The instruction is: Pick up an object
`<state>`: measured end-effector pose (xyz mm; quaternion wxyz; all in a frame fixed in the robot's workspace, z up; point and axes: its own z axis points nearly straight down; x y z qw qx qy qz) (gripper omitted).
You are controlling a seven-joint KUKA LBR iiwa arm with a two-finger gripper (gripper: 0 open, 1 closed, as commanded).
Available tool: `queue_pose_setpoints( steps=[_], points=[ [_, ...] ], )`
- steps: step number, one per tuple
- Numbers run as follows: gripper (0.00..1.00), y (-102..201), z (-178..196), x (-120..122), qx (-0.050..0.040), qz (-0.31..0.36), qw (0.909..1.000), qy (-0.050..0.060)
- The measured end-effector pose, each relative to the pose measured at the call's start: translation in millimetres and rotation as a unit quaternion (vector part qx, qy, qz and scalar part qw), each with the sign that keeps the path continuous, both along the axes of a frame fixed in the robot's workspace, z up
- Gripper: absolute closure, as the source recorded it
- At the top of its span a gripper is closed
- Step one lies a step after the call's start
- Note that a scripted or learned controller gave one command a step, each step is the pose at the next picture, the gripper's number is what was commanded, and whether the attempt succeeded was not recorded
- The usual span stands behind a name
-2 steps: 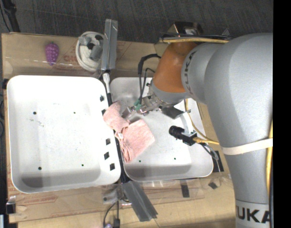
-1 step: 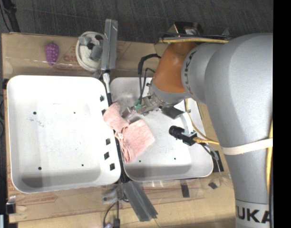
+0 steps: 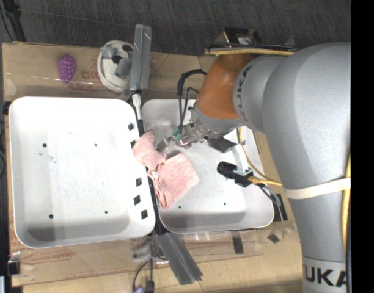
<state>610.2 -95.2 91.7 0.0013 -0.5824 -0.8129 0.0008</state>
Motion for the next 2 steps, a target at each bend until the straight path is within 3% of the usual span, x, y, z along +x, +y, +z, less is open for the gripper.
queue_pose_setpoints(
  steps=[2],
  points=[
    [0.0,0.0,0.0,0.0,0.0,0.0,1.0,0.0]
  ],
)
